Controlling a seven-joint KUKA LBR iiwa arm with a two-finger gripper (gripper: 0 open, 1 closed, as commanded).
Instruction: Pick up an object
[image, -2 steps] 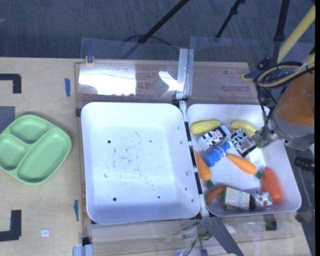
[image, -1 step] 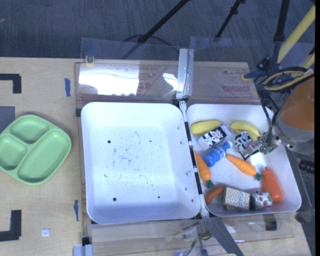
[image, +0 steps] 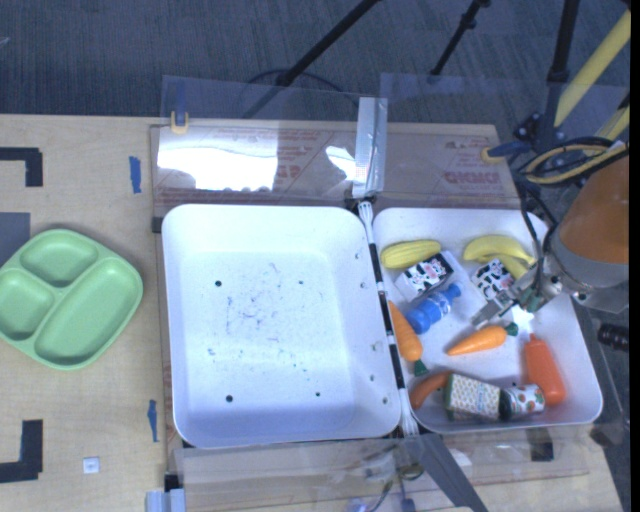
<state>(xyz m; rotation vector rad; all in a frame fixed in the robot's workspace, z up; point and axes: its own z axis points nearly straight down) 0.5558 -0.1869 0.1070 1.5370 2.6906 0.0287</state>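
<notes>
The right bin (image: 585, 330) holds several objects. At its back lie two yellow bananas (image: 412, 252) (image: 497, 247). In front of them sit a cow-patterned box (image: 428, 272), a blue bottle (image: 436, 308) and a second cow-patterned item (image: 490, 279). An orange carrot (image: 478, 341) lies in the middle, and another orange carrot (image: 405, 336) rests against the left wall. A red-orange bottle (image: 543, 368) and a labelled can (image: 487, 398) lie near the front. My gripper (image: 505, 308) hangs low over the bin, just above the middle carrot and right of the blue bottle. Nothing is visibly held.
The left bin (image: 185, 240) sits beside the right one, with a divider rim (image: 378, 300) between them. A green sectioned plate (image: 65, 297) rests on the bench at far left. The arm's orange band (image: 598, 215) looms over the right bin's far right corner.
</notes>
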